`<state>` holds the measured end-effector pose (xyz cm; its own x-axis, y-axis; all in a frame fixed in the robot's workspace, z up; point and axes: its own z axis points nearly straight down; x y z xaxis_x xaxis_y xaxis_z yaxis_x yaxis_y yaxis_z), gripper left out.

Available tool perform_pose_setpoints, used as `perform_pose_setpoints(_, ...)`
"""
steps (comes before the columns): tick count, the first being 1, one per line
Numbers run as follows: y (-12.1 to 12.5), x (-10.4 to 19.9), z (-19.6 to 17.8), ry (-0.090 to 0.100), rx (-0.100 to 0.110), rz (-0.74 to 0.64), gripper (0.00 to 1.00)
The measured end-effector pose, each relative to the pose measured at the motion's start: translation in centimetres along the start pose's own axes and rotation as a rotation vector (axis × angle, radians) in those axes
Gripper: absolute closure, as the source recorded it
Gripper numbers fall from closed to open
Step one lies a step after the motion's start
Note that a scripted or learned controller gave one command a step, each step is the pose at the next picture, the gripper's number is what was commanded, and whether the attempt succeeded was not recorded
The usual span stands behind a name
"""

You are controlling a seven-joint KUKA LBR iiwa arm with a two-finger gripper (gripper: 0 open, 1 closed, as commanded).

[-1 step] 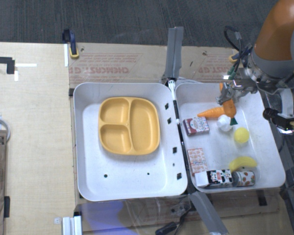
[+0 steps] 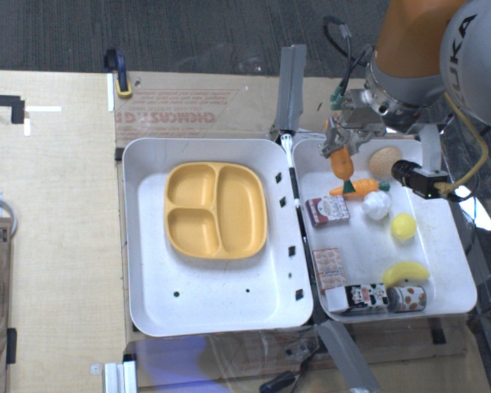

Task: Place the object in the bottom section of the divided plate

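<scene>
The yellow divided plate (image 2: 216, 255) lies in the left bin (image 2: 147, 301), with one long section on its right and two smaller ones on its left. My gripper (image 2: 341, 147) hangs over the far left corner of the right bin (image 2: 458, 244). It is shut on a small orange object (image 2: 342, 165) that sticks out below the fingers, lifted just above the bin floor. The plate is well to the gripper's left, across the wall between the bins.
The right bin holds a carrot (image 2: 358, 189), a beige egg (image 2: 384, 161), a white ball (image 2: 377, 206), a lemon (image 2: 403, 226), a banana (image 2: 405, 272), a small box (image 2: 327, 211), a packet (image 2: 328, 267) and two cans (image 2: 367, 297).
</scene>
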<state>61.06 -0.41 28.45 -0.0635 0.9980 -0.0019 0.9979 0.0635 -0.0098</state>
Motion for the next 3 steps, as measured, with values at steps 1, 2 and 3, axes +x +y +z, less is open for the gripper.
perform_pose_setpoints(1,3.1,4.5,8.8,-0.001,0.003,0.443,1.00)
perform_pose_setpoints(2,-2.8,6.1,9.8,-0.001,0.003,0.499,1.00)
perform_pose_setpoints(3,-0.1,11.7,4.1,-0.003,0.001,0.659,1.00)
